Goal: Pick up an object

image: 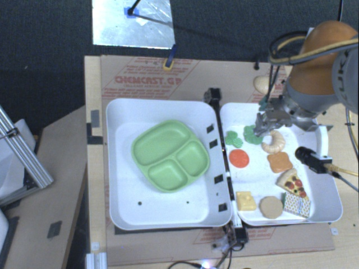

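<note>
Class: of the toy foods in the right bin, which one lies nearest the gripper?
The croissant, a curled tan piece right beside the gripper; the red slice, toast and pizza lie farther off.

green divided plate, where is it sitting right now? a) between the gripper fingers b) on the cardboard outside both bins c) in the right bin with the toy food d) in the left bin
d: the green divided plate lies flat in the left bin, while the toy food such as the pizza slice is in the right bin.
</note>
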